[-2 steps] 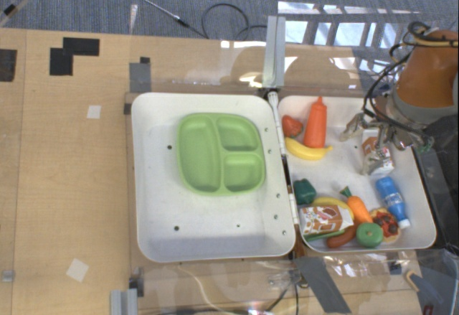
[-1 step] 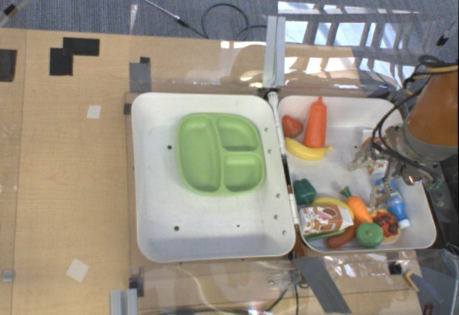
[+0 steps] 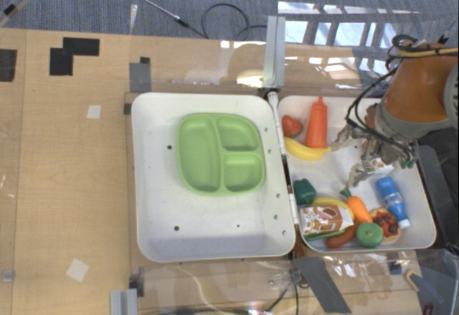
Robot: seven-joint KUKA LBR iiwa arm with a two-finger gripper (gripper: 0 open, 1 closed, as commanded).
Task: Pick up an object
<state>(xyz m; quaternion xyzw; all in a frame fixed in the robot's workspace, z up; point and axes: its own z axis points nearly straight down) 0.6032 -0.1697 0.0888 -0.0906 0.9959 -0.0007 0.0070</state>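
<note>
A tray [image 3: 219, 153] lies in the left bin [image 3: 158, 234]. In the right bin [image 3: 423, 231], a bottle [image 3: 317, 123] and a banana [image 3: 307, 151] lie far left, a box [image 3: 326, 221] near left, and another bottle [image 3: 393, 199] at right.

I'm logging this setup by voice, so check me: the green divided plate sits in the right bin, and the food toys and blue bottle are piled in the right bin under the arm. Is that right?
Not quite. The camera view shows the green divided plate in the left bin, not the right one. The rest stands: the food toys and the blue bottle are in the right bin, under the arm.
</note>
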